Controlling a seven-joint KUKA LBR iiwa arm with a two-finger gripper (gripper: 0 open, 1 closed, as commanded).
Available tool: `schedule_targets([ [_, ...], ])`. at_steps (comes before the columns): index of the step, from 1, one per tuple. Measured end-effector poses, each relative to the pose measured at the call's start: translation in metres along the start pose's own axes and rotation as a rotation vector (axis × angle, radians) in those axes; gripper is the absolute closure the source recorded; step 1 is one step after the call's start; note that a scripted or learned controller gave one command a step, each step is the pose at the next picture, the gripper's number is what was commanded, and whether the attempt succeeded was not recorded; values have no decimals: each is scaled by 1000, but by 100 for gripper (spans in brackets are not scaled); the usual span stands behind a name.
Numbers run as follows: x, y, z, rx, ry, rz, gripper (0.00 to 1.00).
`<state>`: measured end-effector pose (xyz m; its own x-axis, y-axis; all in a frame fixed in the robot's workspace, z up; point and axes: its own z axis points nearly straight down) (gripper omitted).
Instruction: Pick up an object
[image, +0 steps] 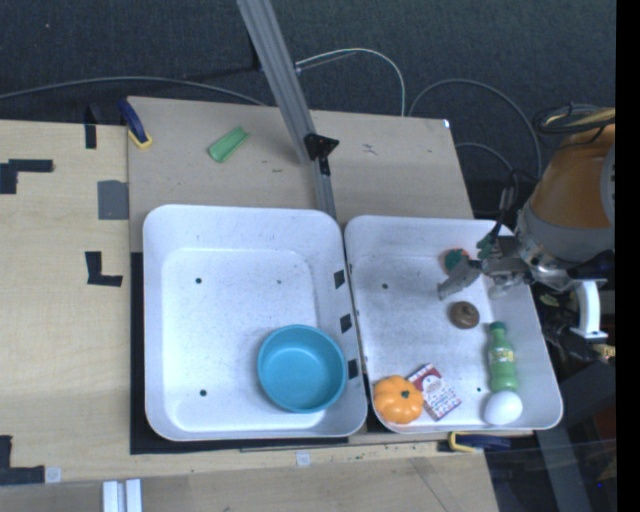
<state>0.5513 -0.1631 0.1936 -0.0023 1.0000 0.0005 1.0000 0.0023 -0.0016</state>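
Note:
My gripper (452, 276) hangs over the upper part of the right bin (400, 250), reaching in from the right. Its two fingers stand open with only bare bin floor between them. Just below it lies a small brown round object (463, 315), apart from the fingers. A green bottle (501, 356) lies lower along the right wall, with a white egg (502, 407) at its foot. An orange pumpkin (399, 400) and a red-and-white packet (436, 390) sit at the bin's front edge.
A blue bowl (300, 367) sits in the front right corner of the left bin (200, 240). A grey pole (290, 90) slants across the bench behind the bins. A green block (227, 144) lies on the bench at the back left.

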Motion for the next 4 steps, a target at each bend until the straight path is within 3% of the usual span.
schedule_targets([
  [1,0,0,0,0,0,0,0],
  [2,1,0,65,6,1,1,0],
  [3,2,0,106,0,-2,1,0],
  [4,3,0,95,0,0,0,100],
])
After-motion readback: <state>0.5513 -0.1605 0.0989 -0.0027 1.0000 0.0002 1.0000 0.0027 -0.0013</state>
